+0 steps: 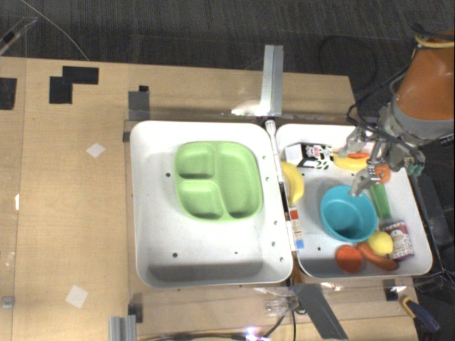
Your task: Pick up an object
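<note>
Overhead view of two white bins. The left bin [153,212] holds a green divided tray [217,180]. In the right bin [423,261] lie a banana [293,181], a blue bowl [347,214], a black-and-white carton [310,155], a green cylinder [382,201], a lemon [381,243], a small can [399,239], a tomato [348,258] and a carrot [380,258]. The gripper [371,168] hangs over the far right part of this bin, just above the bowl's far rim; whether its fingers are apart or together cannot be told.

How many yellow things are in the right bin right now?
3. A banana lies against the left wall. A yellow piece sits near the back, beside the tool. A lemon sits at the front right, by the can. The arm may hide more.
</note>
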`<state>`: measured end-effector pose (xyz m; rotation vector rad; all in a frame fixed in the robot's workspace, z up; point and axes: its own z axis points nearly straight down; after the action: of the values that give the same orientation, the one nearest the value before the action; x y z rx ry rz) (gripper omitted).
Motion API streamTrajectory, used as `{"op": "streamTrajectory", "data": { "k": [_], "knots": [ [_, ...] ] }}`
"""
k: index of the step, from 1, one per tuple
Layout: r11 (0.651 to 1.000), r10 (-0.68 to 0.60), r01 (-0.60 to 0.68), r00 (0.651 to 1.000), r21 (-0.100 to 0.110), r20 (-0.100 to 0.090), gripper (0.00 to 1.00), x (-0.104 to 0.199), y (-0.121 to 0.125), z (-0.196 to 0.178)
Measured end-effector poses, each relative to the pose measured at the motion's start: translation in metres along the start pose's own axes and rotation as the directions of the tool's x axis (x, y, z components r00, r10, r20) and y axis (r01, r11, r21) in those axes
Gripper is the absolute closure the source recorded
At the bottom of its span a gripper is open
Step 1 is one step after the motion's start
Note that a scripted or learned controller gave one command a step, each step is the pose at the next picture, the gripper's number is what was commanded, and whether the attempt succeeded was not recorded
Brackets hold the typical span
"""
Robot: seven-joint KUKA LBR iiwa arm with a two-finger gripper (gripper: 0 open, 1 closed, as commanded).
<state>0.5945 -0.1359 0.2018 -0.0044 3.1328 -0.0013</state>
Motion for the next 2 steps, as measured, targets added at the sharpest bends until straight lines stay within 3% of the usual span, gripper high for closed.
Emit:
{"op": "streamTrajectory", "data": {
  "k": [1, 2],
  "knots": [
    [1.0, 0.009, -0.009, 1.0, -0.002, -0.009, 0.0, -0.003, 0.006, 0.101],
    [0.999, 0.05, -0.05, 0.999, 0.001, 0.008, 0.0, 0.03, 0.034, 0.11]
  ]
}}
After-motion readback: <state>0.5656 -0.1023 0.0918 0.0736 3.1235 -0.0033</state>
